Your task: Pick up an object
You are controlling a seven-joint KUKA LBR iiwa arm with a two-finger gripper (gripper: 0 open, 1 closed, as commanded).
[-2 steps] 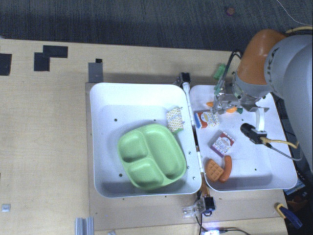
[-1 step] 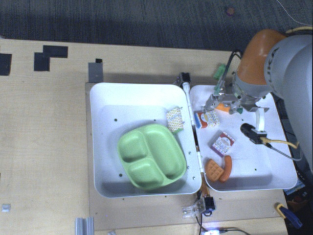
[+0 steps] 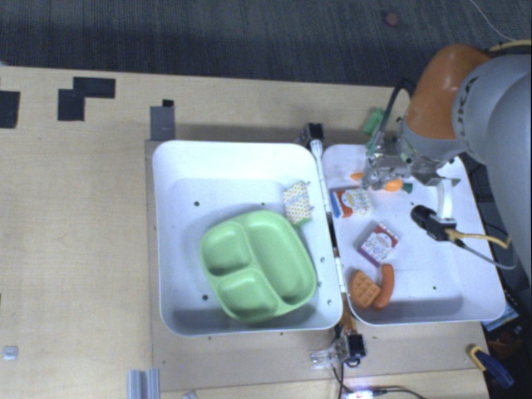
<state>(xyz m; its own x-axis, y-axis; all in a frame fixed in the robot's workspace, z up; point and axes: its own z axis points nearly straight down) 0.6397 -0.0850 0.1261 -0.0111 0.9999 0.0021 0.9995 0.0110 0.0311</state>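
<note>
The grey arm [image 3: 470,98] reaches in from the right of the frame, and its pincer [image 3: 384,171] hangs low over the upper left part of the right bin [image 3: 436,302]. From this slant I cannot tell whether the pincer is apart or together, or whether it clamps anything.

A small orange piece [image 3: 392,186] lies just beneath the pincer, close against it, too small to name. Just to its lower left lies a white-and-red packet [image 3: 353,201], and further down a dark red packet [image 3: 378,243], tilted. In the lower left corner of that bin lie a brown waffle-like biscuit [image 3: 362,287] and a reddish sausage [image 3: 386,284], side by side and touching.

The left bin [image 3: 179,181] holds a green divided plate [image 3: 258,260] (three compartments, nothing in them) set at a slant toward the lower middle. A small patterned packet [image 3: 297,200] sits just beyond the plate's upper right rim, against the bin's right wall. Both bins rest side by side on the pale bench [image 3: 75,223].
</note>
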